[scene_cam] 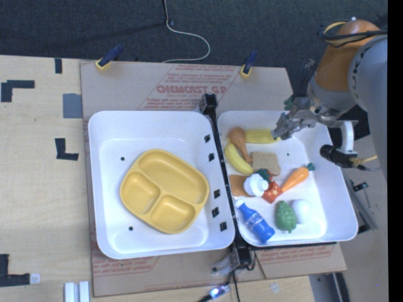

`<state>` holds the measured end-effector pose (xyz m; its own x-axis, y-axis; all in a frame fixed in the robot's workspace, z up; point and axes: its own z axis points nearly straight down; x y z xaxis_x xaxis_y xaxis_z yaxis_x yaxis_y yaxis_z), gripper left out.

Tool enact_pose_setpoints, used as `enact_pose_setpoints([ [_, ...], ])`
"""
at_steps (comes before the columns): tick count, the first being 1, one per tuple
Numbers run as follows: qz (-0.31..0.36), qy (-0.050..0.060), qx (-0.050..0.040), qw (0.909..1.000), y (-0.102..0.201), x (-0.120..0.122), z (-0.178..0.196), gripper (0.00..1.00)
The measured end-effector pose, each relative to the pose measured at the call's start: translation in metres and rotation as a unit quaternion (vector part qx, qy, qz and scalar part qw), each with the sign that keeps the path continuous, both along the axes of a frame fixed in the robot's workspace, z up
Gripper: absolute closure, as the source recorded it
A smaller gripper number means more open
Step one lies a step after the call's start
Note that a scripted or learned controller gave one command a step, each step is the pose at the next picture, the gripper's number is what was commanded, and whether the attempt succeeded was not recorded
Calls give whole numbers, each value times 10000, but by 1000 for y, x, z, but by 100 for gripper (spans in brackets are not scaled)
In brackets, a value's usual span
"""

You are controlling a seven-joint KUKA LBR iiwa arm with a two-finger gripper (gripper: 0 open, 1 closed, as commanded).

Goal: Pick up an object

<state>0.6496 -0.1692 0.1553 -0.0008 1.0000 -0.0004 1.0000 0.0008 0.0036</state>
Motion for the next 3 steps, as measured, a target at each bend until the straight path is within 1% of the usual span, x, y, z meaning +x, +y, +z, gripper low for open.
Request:
enact_pose_setpoints([
  [1, -1, 3, 0, 10000, -1, -6, 46, 100],
  [2, 3, 7, 3, 10000, -1, -5, 71, 100],
  [3, 21, 31, 6, 10000, 53, -21, 59, 100],
])
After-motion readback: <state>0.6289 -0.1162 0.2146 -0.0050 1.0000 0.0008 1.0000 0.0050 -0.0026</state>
